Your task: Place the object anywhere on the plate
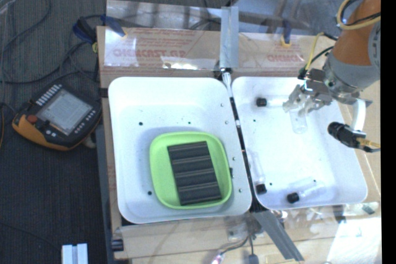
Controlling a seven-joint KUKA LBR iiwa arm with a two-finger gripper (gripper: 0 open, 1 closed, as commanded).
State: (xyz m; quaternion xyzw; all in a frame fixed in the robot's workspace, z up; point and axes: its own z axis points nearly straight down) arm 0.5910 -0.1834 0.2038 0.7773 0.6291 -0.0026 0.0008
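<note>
camera view: pendant (57, 115) beside left bin (124, 151)

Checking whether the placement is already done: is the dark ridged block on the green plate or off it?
On it. The dark ridged block lies flat within the green plate in the left bin.

Red lettering runs along the cardboard wall (162, 52) behind the bins, but it is too blurred to read.
</note>
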